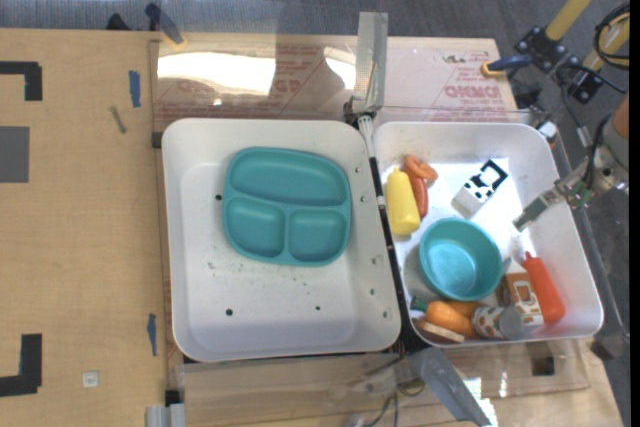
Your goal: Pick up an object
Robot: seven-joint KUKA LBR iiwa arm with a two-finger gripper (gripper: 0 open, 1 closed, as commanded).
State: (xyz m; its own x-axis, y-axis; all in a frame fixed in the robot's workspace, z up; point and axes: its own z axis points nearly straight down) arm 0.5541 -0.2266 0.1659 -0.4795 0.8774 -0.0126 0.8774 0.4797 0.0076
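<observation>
A: Biggest first. What's on the counter (70,245)?

B: Two white bins, side by side. Left bin (190,295) holds a teal divided plate (287,206), three compartments, lying flat near the middle, a bit toward the far side. A few dark specks on the bin floor.

A: Right bin (585,265)?

B: Crowded. Teal bowl (459,259) upright, about centre. Yellow bottle-shaped toy (402,201) lies along the left wall, an orange piece (419,170) just beside its far end. White block with black marks (481,186) sits toward the far side, apart from the bowl. Red-orange bottle (545,289) lies near the right wall. Small brown carton (519,292) is just beside it, and a small can with a grey lid (497,321) is near the front edge. Orange round toy (447,317) is at the front, touching the bowl's near rim or just under it, hard to say.

A: Claw?

B: Claw (527,215) pokes in over the right bin's right side, above bare floor between the white block and the red-orange bottle. Can't tell its state, too small. Nothing visibly in it.
</observation>
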